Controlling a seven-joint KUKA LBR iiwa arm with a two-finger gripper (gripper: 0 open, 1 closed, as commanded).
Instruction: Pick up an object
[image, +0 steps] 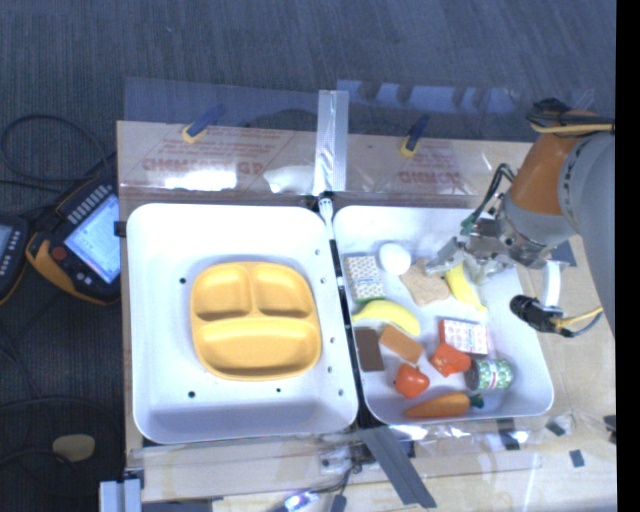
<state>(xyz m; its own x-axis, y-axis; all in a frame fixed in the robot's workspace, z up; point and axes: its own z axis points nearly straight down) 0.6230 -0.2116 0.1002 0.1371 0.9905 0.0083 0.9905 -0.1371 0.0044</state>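
Under your pincer (462, 262) lie a banana (462, 286) and cracker (427, 287); its grip you cannot tell, so nothing looks lifted yet.

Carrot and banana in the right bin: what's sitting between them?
In the camera view, between the carrot at the front and the banana lie a red tomato-like piece and a tan block, close together.

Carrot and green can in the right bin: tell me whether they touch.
Cannot tell. The camera view shows the carrot just below the green can, its leafy end right by the can, with no plain gap or contact visible.
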